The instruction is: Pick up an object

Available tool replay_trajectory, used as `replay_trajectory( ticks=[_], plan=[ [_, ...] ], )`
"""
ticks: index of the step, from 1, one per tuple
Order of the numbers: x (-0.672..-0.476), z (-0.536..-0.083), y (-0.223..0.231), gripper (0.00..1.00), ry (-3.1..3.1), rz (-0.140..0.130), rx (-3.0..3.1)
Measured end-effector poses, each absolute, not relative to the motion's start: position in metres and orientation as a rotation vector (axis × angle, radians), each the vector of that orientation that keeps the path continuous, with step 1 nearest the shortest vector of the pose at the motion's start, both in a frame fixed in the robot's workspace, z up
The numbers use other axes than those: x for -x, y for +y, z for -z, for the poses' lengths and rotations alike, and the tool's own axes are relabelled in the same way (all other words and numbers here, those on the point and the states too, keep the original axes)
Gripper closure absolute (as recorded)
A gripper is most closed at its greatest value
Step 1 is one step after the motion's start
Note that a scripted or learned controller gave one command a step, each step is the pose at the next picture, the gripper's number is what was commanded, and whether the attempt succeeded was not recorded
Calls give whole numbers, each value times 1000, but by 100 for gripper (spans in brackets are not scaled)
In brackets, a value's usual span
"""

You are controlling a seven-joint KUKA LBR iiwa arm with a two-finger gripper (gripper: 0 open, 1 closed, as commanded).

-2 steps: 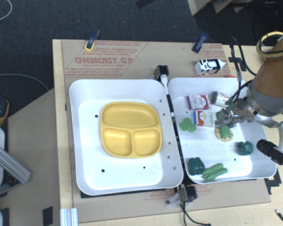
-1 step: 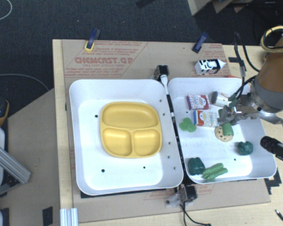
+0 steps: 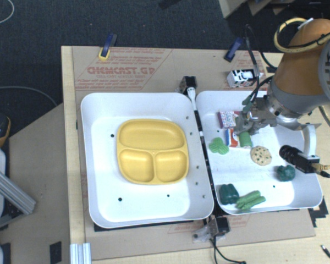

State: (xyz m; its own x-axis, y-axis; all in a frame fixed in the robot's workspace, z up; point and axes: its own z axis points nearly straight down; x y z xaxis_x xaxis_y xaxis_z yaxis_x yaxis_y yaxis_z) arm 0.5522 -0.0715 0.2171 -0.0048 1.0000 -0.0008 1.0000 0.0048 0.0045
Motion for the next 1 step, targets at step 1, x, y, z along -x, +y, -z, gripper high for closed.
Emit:
replay_trajectory(
  ticks=[1],
  plan=[
    [-582,-230,-29,100,2224,-6,-2213]
  ],
)
